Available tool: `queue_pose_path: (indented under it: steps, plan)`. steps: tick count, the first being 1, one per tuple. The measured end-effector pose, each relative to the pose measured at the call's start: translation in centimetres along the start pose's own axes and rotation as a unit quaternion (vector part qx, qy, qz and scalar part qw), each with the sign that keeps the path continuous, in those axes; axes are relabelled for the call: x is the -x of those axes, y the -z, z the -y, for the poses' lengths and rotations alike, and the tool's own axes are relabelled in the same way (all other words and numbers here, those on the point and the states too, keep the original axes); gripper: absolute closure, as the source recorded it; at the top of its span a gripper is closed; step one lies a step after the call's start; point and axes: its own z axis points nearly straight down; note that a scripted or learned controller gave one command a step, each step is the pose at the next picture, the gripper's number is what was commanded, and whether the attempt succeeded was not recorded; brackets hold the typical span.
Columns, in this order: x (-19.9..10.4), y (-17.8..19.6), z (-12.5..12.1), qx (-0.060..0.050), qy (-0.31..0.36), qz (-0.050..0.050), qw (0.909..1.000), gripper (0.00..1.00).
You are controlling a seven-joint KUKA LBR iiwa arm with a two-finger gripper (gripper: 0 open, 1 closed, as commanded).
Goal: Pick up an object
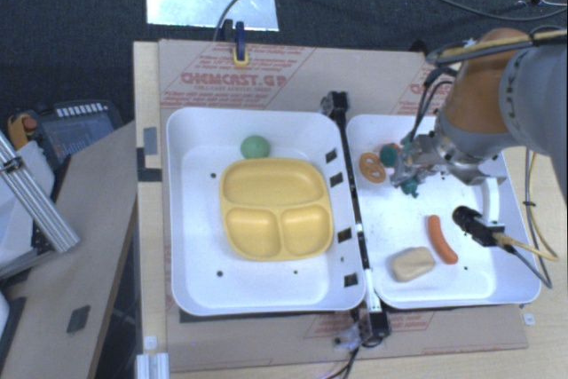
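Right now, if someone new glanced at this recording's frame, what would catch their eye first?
Most striking is the yellow three-compartment plastic tray in the middle of the left white bin, with a small green ball just behind it. In the right white bin, the grey arm's gripper hangs near an orange pretzel-shaped toy, with a red sausage and a beige lump nearer the front.

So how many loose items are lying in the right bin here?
3: a pretzel at the upper left by the gripper, a sausage lower right, a beige lump near the front. The arm may hide others.
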Motion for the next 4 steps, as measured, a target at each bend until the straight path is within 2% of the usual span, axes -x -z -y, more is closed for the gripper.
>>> queue_pose_path:
  steps: [2,4]
  plan:
    - [0.6,10.0,-0.7,0.002,0.0,0.0,1.0,1.0]
    - [-10.1,10.8,0.8,-0.001,0.004,-0.001,1.0,1.0]
